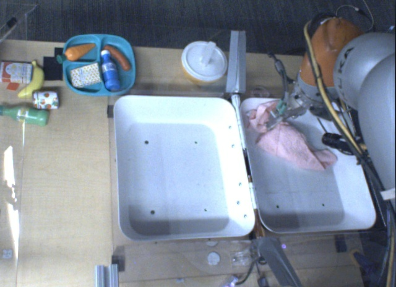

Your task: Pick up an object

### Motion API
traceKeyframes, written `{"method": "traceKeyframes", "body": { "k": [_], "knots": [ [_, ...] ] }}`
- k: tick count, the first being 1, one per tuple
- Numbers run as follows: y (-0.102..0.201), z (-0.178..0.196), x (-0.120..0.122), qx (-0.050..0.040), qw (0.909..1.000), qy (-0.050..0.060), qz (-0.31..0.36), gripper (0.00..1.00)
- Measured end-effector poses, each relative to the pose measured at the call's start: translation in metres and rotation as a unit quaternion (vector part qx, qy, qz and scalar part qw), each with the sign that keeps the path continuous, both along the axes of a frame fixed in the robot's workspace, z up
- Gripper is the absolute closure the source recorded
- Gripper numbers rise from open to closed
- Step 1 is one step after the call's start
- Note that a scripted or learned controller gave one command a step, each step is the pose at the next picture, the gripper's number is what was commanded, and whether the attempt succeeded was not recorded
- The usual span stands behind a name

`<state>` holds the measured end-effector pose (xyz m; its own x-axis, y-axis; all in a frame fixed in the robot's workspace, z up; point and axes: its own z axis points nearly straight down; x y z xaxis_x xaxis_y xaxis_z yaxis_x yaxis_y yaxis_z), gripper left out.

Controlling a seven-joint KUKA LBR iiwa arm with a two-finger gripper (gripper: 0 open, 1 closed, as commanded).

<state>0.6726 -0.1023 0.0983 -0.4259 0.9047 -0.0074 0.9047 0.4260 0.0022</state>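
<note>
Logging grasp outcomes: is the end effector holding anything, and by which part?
Cannot be told. The end effector sits at the upper edge of the pink cloth in the right bin, its grip unclear.

Evenly bright overhead light, slightly cool. The left white bin (176, 165) shows a soft grey shadow along its near inner wall, as does the right bin (309, 208) below the tool (279, 111). Pale glare streaks the table (55, 187) far left. Overall focus is soft, with mildly blurred detail.

Cloth (288, 145) in right bin (322, 218), toward 12 o'clock; end effector (283, 111) at its 12 o'clock edge; left bin (179, 218) beside
</note>
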Motion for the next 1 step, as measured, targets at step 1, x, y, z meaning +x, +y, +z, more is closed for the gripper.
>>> {"method": "traceKeyframes", "body": {
  "k": [1],
  "knots": [
    [-0.0165, 0.0501, -0.0028, 0.0026, 0.9989, 0.002, 0.048, 1.00]
  ]
}}
